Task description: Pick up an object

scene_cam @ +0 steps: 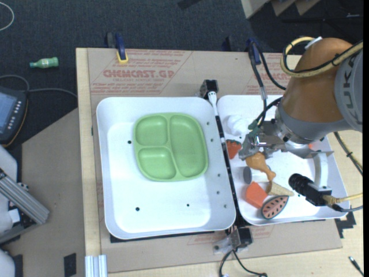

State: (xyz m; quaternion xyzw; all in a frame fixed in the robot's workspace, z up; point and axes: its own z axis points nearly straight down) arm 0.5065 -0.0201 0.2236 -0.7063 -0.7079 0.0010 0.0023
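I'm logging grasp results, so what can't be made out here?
All in the camera view:
Right bin: much of it is hidden under the arm.
Gripper: whether it holds anything is too small and cluttered to tell.
Orange thing: at the gripper's edge, kind unclear.
White thing: too small to identify.

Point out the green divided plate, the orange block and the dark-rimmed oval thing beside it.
green divided plate (pixel 187 143), camera view, bare floor of its long compartment.
orange block (pixel 255 195), camera view, middle of its top face.
dark-rimmed oval thing (pixel 275 206), camera view, centre of its speckled face.
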